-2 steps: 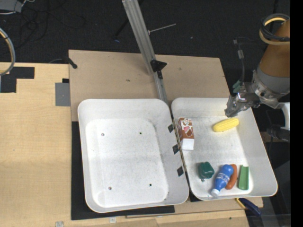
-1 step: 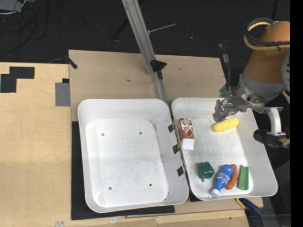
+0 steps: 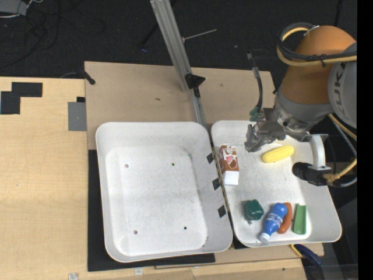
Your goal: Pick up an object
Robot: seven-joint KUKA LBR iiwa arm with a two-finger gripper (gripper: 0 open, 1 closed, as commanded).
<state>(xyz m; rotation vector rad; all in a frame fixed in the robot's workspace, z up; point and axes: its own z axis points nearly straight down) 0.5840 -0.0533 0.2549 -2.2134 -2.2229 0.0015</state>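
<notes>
My gripper [image 3: 254,143] hangs over the far part of the right bin [image 3: 326,229], just left of a yellow corn cob [image 3: 278,153]. Nothing shows between its fingers. A small red and white carton [image 3: 228,163] lies against the bin's left wall. Near the front of the bin sit a dark green block [image 3: 252,209], a blue bottle with a white cap [image 3: 273,220], an orange piece [image 3: 285,217] beside it and a green bar [image 3: 299,219].
The left bin [image 3: 116,139] lies beside the right one, with black clips along the shared wall. A slanted metal rail [image 3: 175,45] rises behind the bins. The arm's orange band [image 3: 320,48] looms at the upper right.
</notes>
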